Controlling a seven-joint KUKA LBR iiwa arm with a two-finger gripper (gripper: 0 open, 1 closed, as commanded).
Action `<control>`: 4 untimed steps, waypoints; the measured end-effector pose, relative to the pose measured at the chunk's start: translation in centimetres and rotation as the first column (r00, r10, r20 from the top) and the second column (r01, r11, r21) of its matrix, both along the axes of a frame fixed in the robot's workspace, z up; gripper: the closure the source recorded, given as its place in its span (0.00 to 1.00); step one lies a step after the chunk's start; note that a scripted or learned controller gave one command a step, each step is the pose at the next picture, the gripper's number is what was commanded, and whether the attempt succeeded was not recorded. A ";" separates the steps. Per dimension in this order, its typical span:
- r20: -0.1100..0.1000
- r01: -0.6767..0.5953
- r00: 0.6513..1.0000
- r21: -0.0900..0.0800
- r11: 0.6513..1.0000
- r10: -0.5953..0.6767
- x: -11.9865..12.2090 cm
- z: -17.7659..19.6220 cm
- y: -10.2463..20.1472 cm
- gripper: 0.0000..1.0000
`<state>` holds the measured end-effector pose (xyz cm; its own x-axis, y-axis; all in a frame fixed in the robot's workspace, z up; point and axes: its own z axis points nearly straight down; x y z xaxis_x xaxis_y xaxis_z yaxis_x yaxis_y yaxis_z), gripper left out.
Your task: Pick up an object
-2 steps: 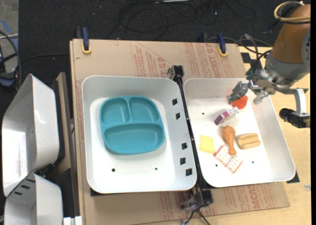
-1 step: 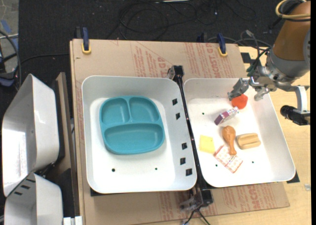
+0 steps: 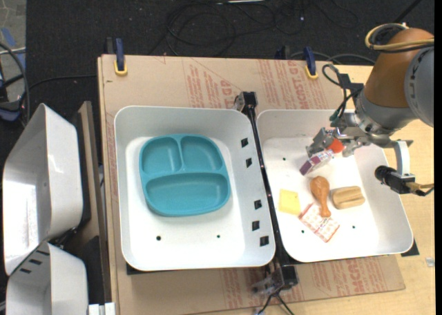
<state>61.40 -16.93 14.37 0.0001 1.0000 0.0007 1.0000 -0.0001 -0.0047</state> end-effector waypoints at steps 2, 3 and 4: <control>0.007 0.000 1.000 -0.003 1.000 0.000 0.1 -4.0 0.0 1.00; 0.010 -0.001 1.000 -0.002 1.000 0.001 -0.4 2.1 0.2 1.00; 0.011 -0.002 1.000 -0.003 1.000 0.002 0.1 7.9 -0.7 1.00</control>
